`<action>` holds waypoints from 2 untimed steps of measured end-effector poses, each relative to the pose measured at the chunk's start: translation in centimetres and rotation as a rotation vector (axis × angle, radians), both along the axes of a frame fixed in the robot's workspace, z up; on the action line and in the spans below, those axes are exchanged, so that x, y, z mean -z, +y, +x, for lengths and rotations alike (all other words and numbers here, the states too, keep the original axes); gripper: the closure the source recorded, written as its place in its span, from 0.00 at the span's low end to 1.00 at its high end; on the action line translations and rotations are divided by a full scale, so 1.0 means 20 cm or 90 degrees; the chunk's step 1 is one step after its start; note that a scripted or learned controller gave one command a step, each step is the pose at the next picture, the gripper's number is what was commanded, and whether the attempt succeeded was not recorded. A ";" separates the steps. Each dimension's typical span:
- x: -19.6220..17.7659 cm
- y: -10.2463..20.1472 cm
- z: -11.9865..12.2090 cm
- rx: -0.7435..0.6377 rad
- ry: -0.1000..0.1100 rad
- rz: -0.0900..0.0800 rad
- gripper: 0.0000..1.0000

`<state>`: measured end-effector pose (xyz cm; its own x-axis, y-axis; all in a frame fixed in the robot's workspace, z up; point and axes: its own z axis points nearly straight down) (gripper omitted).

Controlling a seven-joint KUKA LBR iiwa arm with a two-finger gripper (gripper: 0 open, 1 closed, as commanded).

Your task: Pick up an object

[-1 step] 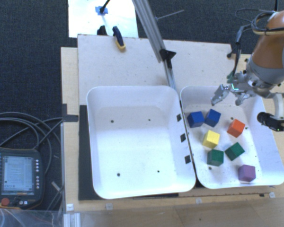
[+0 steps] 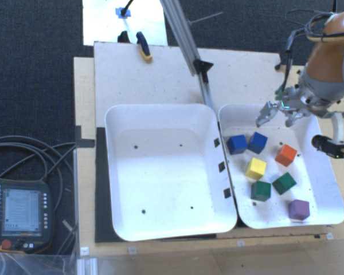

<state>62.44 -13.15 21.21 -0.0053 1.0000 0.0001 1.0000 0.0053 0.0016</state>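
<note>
Seven cubes lie in the right bin (image 2: 327, 182): two blue cubes (image 2: 247, 143), orange cube (image 2: 285, 154), yellow cube (image 2: 255, 168), two green cubes (image 2: 273, 187), purple cube (image 2: 298, 209). Above the bin's far edge hangs the gripper (image 2: 281, 114), fingers spread, pinching nothing. Beside it sits the left bin (image 2: 160, 171).

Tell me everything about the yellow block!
The yellow block is a small cube with a bright, plain, smooth-looking surface. It sits flat on the floor of the right white bin, turned a little so its corners point at a slant. It lies in the middle of the other blocks, with the green block very close just below it. Nothing is holding it.
</note>
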 end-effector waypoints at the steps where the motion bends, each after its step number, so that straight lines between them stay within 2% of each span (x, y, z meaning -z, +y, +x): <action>1: 0.25 -0.01 0.05 0.000 0.002 0.000 0.00; 2: 0.48 -0.01 0.06 0.002 -0.004 -0.002 0.00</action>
